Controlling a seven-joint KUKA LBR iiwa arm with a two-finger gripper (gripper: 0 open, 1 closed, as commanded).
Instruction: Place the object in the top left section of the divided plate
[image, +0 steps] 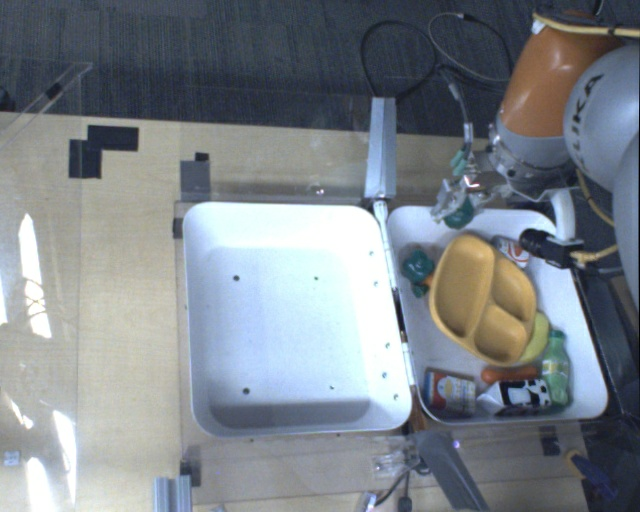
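Note:
The yellow divided plate (468, 272) lies in the right bin (590, 400), propped at a tilt on other items, with three hollow sections. My gripper (452, 208) hangs over the bin's far left corner, just beyond the plate's top left rim. A small teal object (459, 213) sits between its fingertips, and the gripper is shut on it. A second small teal piece (417, 266) lies on the bin floor to the left of the plate.
The left bin (290, 320) is beside the right one, split from it by a metal rail (381, 150). In the right bin's near part are a green bottle (555, 362), a can (450, 392) and a black-and-white pack (522, 396). Cables (420, 50) loop behind.

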